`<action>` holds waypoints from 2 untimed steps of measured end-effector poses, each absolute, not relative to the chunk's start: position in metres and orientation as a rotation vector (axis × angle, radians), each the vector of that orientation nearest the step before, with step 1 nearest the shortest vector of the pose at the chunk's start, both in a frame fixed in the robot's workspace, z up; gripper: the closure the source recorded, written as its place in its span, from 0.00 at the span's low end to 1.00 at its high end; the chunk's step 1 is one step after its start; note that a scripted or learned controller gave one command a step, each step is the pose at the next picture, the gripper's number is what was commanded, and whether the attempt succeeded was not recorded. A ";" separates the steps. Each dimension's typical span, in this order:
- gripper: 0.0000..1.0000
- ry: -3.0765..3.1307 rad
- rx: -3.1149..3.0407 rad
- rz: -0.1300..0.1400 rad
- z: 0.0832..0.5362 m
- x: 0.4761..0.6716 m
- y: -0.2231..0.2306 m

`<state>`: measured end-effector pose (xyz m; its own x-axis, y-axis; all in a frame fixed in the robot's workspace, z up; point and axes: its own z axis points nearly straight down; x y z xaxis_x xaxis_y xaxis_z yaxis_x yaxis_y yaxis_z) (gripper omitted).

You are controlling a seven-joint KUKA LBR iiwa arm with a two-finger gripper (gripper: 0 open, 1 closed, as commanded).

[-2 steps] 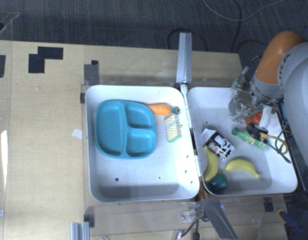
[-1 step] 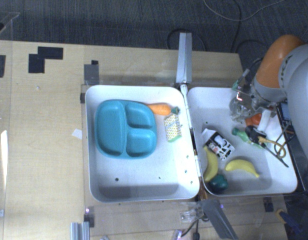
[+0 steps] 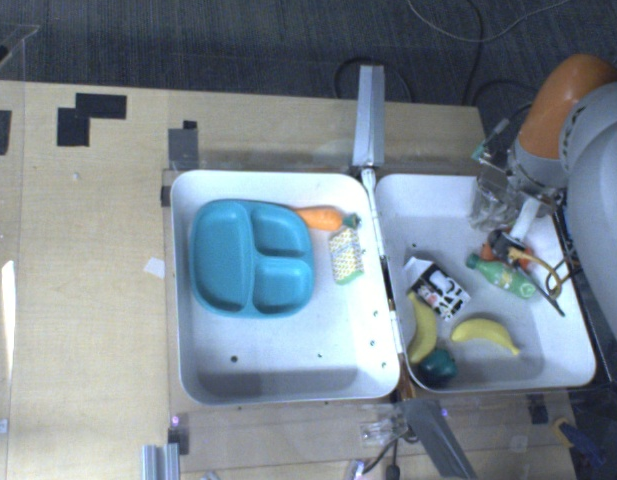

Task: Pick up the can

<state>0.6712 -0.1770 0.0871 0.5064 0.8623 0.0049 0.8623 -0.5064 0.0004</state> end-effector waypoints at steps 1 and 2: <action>0.00 -1.447 -2.781 -0.008 0.087 0.672 -0.180; 1.00 -1.462 -2.778 -0.015 0.101 0.675 -0.177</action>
<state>0.6748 -0.1774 0.1008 0.5664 0.8241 0.0096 0.8241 -0.5665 0.0022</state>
